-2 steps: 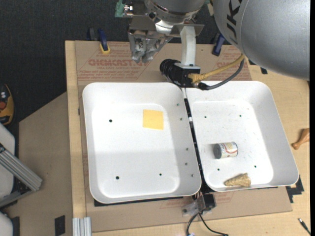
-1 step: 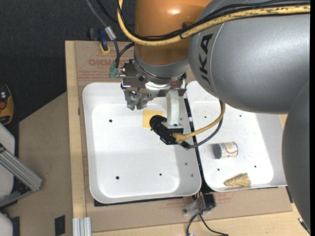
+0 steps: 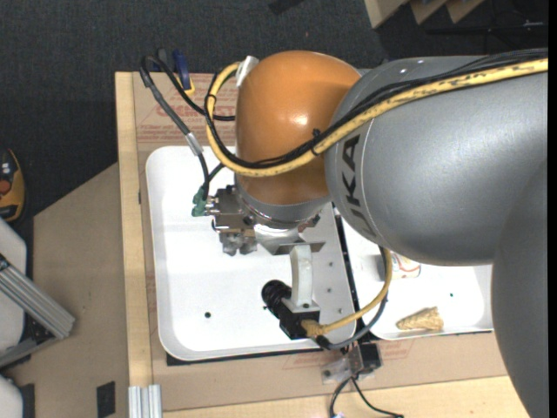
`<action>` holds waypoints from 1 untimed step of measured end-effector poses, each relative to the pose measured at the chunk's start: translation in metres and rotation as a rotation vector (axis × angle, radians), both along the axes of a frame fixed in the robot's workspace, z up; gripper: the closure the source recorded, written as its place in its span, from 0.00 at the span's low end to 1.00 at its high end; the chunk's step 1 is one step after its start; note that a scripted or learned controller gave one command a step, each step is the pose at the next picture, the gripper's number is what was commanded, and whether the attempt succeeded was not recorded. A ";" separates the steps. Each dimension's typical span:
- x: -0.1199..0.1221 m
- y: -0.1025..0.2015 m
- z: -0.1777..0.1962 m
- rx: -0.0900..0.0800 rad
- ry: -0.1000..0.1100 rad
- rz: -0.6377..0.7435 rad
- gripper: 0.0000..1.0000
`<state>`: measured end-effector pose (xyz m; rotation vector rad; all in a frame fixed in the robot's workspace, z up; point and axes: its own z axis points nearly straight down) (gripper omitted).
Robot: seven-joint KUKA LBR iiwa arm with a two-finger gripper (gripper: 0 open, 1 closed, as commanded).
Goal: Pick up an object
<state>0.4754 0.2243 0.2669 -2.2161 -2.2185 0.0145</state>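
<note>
One tan scrap (image 3: 421, 321) sits in the right bin (image 3: 466, 299); claw (image 3: 235, 233) hangs over the left bin (image 3: 174, 259), can't tell its state. Looks like the reach step; next it needs a target.

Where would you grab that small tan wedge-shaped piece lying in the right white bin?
I would grip the small tan wedge-shaped piece across its narrow width near the thicker middle, coming straight down from above. It lies flat on the floor of the right white bin, apart from the walls, so both long sides look free for fingers.
</note>
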 end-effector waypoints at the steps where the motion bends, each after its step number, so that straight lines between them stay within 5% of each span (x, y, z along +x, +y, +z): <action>1: 0.005 0.000 0.101 0.008 -0.022 0.001 1.00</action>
